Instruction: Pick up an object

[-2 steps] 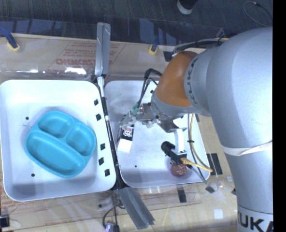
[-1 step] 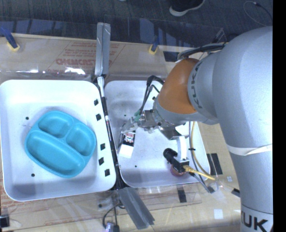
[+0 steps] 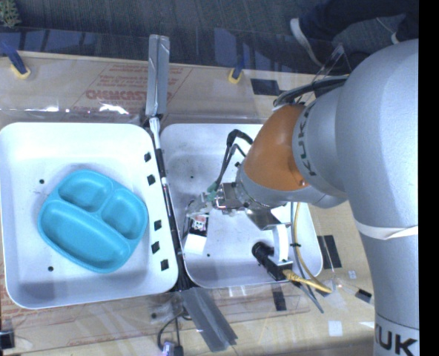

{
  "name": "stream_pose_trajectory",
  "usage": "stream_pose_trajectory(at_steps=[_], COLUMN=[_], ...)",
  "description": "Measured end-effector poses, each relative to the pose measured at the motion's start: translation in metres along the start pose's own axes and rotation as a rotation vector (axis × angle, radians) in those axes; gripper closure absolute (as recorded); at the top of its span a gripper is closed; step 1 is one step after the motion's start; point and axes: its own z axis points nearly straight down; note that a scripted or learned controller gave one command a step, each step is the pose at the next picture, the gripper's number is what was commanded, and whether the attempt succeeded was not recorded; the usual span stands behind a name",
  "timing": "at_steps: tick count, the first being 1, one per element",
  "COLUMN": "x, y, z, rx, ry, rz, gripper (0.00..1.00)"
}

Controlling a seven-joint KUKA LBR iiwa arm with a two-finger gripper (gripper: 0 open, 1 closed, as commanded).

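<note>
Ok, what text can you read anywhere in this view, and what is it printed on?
"KUKA", vertical black letters on the grey arm's wrist housing, partly readable.
"KU", black letters on the grey arm's base, cut off by the frame edge.
Red mirrored print on the clear plastic sheet behind the bins: too blurred to read.

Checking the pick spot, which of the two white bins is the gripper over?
The right-hand bin, where the gripper is; the left bin holds a blue tray.
</note>
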Motion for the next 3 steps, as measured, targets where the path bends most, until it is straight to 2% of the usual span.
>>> stream_pose_trajectory(at_steps=[1,3], x=[0.000,0.001], y=[0.003,-0.025], z=[0.001,-0.001], rx=[0.007,-0.002], ry=[0.002,0.000], rz=[0.002,0.000], gripper=[0.00,0.00])
